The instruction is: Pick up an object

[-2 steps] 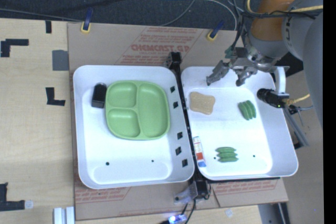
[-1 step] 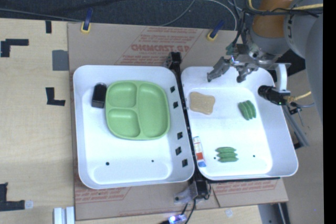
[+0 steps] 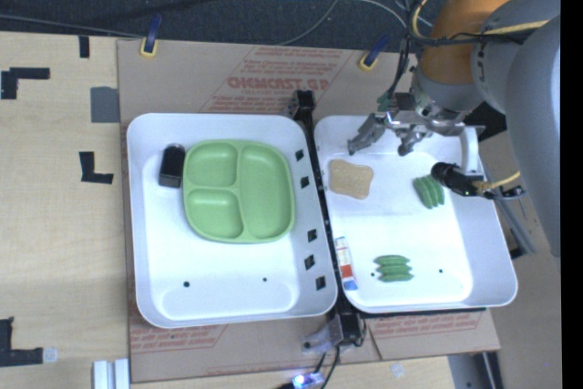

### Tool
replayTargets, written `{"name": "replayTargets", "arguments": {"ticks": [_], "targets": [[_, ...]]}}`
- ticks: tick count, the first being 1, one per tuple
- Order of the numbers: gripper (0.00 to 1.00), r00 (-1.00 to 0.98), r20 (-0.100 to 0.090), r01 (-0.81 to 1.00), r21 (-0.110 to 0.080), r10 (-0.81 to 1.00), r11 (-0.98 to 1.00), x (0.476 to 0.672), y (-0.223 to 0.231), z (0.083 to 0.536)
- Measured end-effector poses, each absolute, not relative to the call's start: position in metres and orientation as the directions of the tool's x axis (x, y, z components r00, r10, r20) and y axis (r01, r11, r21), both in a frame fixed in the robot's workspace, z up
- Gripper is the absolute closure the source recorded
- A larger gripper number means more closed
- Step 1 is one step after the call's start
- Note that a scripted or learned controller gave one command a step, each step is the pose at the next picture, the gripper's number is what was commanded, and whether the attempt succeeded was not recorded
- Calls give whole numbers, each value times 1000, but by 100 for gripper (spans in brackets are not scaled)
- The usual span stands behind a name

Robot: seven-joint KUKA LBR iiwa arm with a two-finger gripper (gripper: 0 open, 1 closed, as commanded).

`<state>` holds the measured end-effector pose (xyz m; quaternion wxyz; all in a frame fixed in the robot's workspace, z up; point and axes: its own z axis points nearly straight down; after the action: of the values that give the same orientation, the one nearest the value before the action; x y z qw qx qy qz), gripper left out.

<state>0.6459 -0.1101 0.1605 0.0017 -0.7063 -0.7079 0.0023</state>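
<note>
Hovering over the right bin (image 3: 483,287)'s far edge, your gripper (image 3: 387,138) has its fingers spread, gripping nothing. You see the bread slice (image 3: 351,179) just below them, two green pods nearby.

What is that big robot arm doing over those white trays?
The grey and orange robot arm is reaching in over the right bin, and its end effector hangs open above the bin's back edge, holding nothing. Below it lie a tan slice of bread and two green pods, one near the arm and one near the front. The left bin has a green divided plate and a small black block.
</note>
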Motion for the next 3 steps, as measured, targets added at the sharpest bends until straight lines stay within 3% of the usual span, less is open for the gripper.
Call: {"name": "replayTargets", "arguments": {"ticks": [2, 3], "targets": [[0, -2, -2, 1000, 1, 1000, 2, 645, -112, 85], [100, -3, -3, 1000, 7, 1000, 3, 646, -112, 98]]}}
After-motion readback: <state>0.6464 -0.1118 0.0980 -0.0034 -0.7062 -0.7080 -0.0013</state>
